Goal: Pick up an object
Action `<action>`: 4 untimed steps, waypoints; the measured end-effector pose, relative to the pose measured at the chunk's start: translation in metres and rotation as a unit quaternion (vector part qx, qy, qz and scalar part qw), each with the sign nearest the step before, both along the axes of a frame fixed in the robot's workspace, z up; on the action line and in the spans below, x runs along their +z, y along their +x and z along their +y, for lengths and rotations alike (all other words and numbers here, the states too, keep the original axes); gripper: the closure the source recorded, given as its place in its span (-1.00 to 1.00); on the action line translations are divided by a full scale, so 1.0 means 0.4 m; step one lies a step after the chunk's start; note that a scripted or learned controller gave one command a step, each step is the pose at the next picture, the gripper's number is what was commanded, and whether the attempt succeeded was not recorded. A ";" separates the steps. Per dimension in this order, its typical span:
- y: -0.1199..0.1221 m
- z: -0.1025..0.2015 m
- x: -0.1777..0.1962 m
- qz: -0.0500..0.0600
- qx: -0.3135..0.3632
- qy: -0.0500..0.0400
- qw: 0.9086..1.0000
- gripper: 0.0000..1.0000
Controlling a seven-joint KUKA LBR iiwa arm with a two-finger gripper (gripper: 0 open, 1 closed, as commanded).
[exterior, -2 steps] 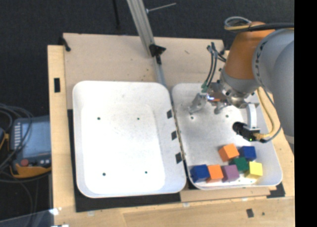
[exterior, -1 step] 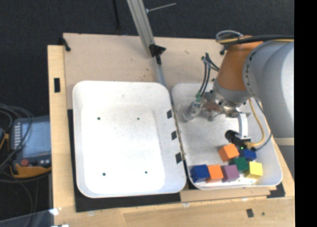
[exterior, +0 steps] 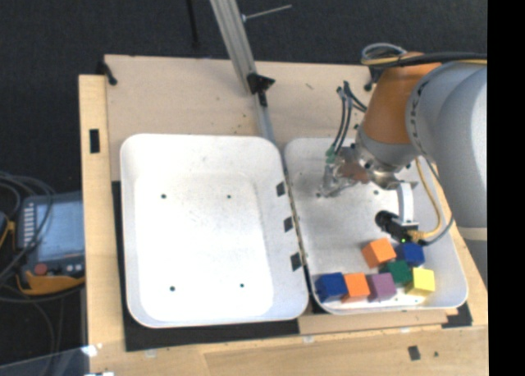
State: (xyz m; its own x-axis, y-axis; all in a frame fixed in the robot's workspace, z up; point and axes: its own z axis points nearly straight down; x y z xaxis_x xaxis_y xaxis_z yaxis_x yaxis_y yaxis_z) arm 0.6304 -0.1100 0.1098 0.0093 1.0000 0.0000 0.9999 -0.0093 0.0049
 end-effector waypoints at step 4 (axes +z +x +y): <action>-0.060 0.151 0.390 0.003 0.007 -0.001 1.000 1.00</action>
